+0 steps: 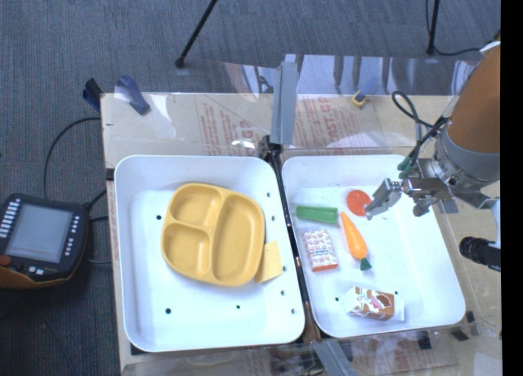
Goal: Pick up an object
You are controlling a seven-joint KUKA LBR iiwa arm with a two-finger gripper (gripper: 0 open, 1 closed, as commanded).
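Around your bench, dark grey ribbed carpet floor [98,23], two thin black tripod legs [206,15] crossing it, a black handheld control pendant with grey screen [39,238] at left, its black cable [61,149] looping away.

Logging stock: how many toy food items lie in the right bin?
5: green stick, red disc, orange carrot near the middle, small printed packet below the stick, printed carton at the front.

One fixed cam, high above the bench [204,121], looks down at a slant. Both bins fit in frame w/ floor beyond the bench's far edge.
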